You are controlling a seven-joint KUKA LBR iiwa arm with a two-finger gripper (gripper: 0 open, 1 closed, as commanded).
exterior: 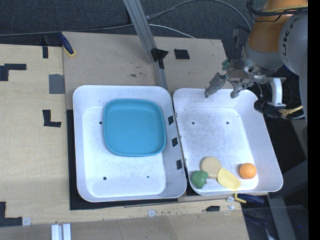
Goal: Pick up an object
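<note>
A pale wooden desk, marked with strips of dark tape, carries two shallow white bins side by side. The left bin holds a blue square plate. In the right bin, near its front edge, lie a green object, a beige disc, a yellow piece and an orange ball, clustered close together. The gripper hangs over the bin's far rim, fingers apart and seemingly holding nothing. Dark carpet and cables lie beyond.
</note>
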